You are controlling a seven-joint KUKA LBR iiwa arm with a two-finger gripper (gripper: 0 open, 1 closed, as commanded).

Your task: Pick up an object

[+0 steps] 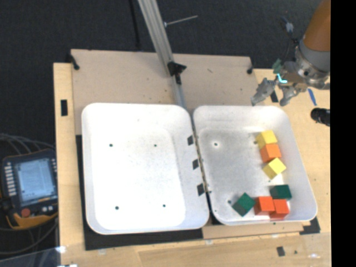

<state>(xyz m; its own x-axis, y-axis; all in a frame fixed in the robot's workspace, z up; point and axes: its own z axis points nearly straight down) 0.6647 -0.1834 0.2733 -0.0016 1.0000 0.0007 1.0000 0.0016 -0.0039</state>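
We see the pincer [271, 95] hanging above the far rim of the right bin [233, 121], its fingers spread apart and holding nothing. The blocks lie inside that bin: a yellow block [268, 137], an orange block [271, 151] and another yellow block [275, 167] along its right side, and green and orange ones at the near edge.

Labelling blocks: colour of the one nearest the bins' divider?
Green block, clearest in the camera view.

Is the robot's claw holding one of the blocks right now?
No, nothing is held. The end effector is open above the far rim of the right bin, and nothing sits between its fingers. The coloured blocks all lie in that bin.
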